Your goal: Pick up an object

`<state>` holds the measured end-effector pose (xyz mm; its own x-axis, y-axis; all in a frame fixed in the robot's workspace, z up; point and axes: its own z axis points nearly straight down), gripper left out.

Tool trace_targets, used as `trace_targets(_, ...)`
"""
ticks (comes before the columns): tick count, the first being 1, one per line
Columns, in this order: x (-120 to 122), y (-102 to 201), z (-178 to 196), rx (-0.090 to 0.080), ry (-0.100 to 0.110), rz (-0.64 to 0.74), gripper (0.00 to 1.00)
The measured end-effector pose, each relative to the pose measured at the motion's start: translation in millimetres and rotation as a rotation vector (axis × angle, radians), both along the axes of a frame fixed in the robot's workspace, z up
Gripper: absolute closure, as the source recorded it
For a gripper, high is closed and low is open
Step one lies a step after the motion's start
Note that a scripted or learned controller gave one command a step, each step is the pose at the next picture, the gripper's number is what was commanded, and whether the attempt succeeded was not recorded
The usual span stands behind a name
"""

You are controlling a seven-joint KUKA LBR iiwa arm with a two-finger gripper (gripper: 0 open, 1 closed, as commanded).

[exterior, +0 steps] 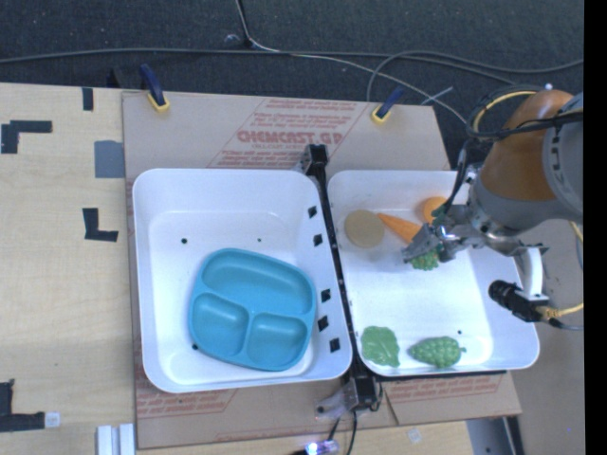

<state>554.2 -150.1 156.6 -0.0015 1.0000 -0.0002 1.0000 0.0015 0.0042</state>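
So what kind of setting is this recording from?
Most likely a robotics lab bench set up for bin picking: two white bins, the right bin holding toy food, sit on clamped cardboard, with loose cables and a grey arm reaching in.

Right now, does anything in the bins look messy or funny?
Nothing looks spilled or broken. The blue tray sits a bit crooked in the left bin, and the toy foods lie scattered in the right bin.
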Motion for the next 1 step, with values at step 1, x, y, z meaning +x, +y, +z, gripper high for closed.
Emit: trace_targets(1,2.4,6.0,62.2,-0.001,-0.001,0.002,1.0)
